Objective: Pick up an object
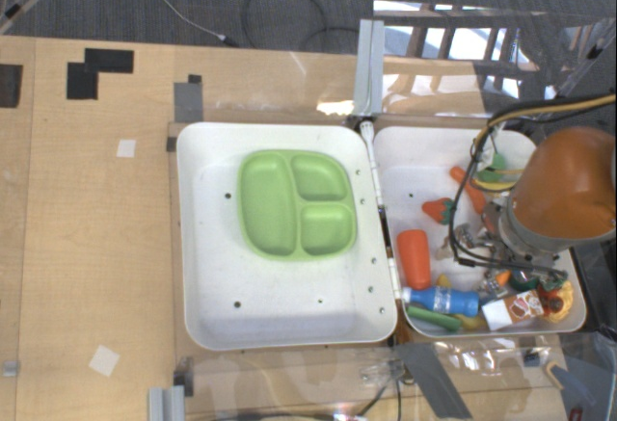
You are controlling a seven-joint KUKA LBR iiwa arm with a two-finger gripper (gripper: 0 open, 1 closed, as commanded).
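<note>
The camera view is taken from above a light wooden bench (87,246), on which small pale squares are seen near the front edge. Two shallow white bins are set side by side on it. In the left bin (217,313) a green divided plate (294,204) is placed, flat and near the middle. In the right bin (410,159) several objects are gathered: along the front wall a blue bottle with a white cap (442,301) is laid on its side, with a green stick-shaped item (434,319) just beside it, and a white packet with a red print (513,309) is found to their right. Behind the bottle an orange cylinder (415,257) is laid, and further back small orange pieces (439,210) are seen. The grey arm with its orange band (569,183) is lowered over the right side of this bin, with black and yellow cables running to it. The gripper (501,260) is hidden under the wrist and wires, so its state cannot be told. Further back, black marks are seen on the bench, then a metal frame, and behind it a dark grey carpet with a thin cable on it.
</note>
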